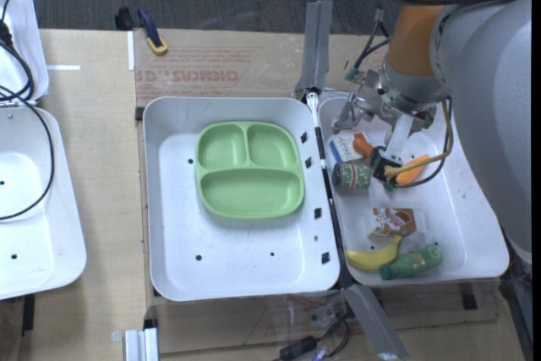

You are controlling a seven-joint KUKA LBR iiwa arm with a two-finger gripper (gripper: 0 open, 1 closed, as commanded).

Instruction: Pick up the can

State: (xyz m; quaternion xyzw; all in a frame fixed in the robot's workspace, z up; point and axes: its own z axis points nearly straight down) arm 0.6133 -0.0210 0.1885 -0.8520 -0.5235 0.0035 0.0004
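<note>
Grey-armed, the tool point(368, 121) hangs in the upper part of the right bin point(461, 216), how far open I cannot tell, just above the can point(352, 175) lying sideways, which may roll off or drag the touching carton point(342, 148) along.

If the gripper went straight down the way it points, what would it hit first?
Probably the blue and white carton beside the can, rather than the can itself, though depth under the gripper is hard to judge.
</note>
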